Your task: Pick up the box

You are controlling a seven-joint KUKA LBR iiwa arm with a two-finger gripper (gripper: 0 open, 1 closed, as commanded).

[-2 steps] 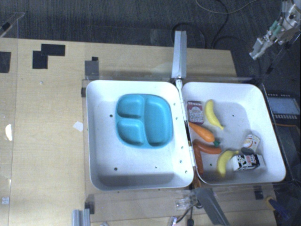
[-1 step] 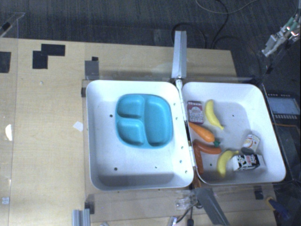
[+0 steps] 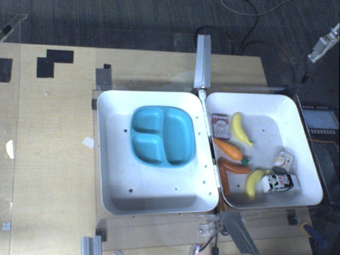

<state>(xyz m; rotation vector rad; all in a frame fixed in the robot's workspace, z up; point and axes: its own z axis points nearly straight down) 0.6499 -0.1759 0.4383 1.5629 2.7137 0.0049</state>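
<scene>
Sitting on the wood bench (image 3: 53, 142) by dark carpet (image 3: 106, 9), the right bin (image 3: 298, 116) has the box (image 3: 220, 126). Gripper (image 3: 323, 47) is well away, touching nothing. Open or closed, can't tell.

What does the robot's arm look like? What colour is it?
The bit of the arm poking in at the top right is pale whitish-grey, blocky and blurry. A thin dark line, maybe a cable, hangs below it. It is too small to see markings.

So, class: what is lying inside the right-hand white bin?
The right bin holds a small red box, two bananas, a carrot, a sausage and two small cartons. Whatever lies beneath them is covered.
</scene>
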